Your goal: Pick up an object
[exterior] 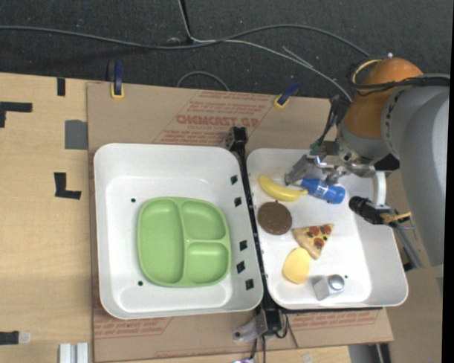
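Over the right bin [386,294] the hand [314,171] hangs, how it is set I cannot tell, with a blue bottle [325,191] just beneath it, a banana [280,189] beside that, and the pizza slice [315,238] farther toward the front

I see the arm [425,147] cut off at the right edge; its gripper [317,167] perhaps covers part of the blue object [327,192].

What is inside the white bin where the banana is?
Right bin holds a banana, blue object, brown disc, pizza slice, yellow lump and grey piece. The gripper covers part of the bin floor.
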Robot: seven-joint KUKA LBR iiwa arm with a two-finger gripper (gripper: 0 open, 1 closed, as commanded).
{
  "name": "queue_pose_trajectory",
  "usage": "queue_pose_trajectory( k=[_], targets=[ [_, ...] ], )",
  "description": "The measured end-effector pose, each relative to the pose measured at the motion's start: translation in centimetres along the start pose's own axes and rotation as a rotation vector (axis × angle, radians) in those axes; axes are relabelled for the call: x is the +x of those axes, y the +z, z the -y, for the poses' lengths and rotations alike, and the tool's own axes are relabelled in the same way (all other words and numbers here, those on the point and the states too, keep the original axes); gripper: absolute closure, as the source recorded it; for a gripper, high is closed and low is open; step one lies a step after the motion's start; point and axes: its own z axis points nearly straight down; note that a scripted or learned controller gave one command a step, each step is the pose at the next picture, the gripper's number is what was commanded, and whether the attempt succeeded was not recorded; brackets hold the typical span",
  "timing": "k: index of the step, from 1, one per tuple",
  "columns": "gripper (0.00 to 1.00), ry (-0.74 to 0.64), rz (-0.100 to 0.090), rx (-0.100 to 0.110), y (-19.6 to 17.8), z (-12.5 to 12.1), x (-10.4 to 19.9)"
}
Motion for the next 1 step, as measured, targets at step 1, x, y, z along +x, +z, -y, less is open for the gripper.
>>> queue_pose_trajectory(
  k=[1],
  targets=[
    [1.00, -0.002, 0.001, 0.003, -0.81, 0.03, 0.01]
  ],
)
